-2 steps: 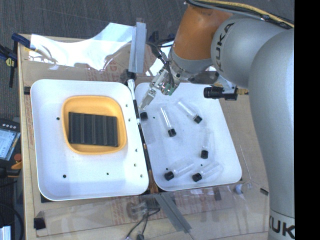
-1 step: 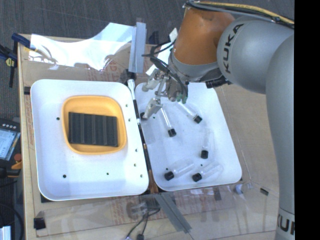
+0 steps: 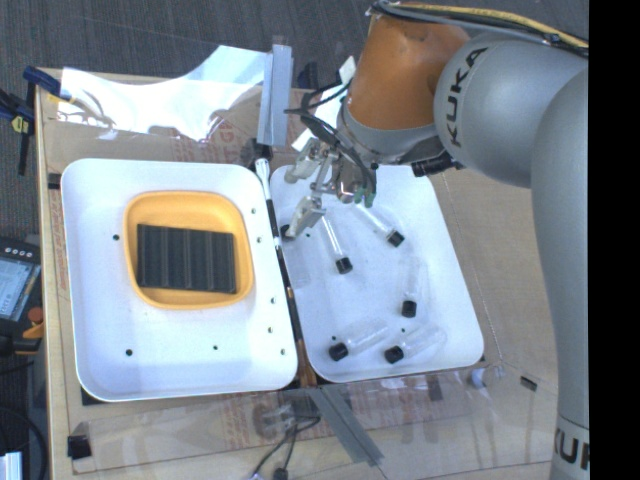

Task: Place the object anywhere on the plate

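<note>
Several clear tubes with black caps lie in the right bin point(image 3: 455, 313). One tube point(image 3: 333, 243) lies just below my gripper point(image 3: 305, 192), and a second tube point(image 3: 383, 226) lies to its right. More tubes point(image 3: 365, 340) rest near the bin's front edge. My gripper hangs over the right bin's upper-left corner, close to the divide between the bins. It looks open, with nothing between its fingers. The yellow plate point(image 3: 140, 218), with a dark ridged insert point(image 3: 187, 258), sits in the left bin point(image 3: 100, 338).
Crumpled clear plastic point(image 3: 170, 98) lies behind the left bin. A grey upright bar point(image 3: 275, 93) stands behind the gap between the bins. The arm's orange band point(image 3: 400, 68) and grey body cover the upper right. Cables and a bracket point(image 3: 330, 423) lie at the bench's front.
</note>
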`<state>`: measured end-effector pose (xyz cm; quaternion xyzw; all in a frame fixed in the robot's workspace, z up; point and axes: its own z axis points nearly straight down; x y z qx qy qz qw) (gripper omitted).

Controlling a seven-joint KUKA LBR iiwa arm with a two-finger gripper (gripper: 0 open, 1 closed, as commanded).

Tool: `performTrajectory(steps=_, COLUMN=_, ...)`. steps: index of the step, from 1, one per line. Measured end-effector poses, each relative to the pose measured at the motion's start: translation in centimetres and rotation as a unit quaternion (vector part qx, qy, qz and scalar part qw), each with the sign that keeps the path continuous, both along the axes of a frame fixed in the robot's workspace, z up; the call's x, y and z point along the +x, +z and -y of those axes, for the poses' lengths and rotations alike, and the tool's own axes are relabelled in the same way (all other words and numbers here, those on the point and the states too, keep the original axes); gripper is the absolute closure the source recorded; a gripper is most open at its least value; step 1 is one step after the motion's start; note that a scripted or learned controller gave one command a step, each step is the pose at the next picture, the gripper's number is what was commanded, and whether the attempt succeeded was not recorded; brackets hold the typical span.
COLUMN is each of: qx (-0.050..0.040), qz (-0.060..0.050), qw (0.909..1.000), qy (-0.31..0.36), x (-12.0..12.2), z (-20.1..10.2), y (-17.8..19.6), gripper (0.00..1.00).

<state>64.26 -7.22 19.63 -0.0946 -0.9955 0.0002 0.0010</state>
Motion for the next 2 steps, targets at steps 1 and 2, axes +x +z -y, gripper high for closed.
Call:
performTrajectory(steps=1, qx=0.0000, qz=0.000, qw=1.0000, qy=0.000, x=0.00, z=0.00, y=0.00, gripper=0.00)
performTrajectory(steps=2, qx=0.0000, qz=0.000, qw=1.0000, qy=0.000, x=0.00, z=0.00, y=0.00, gripper=0.00)
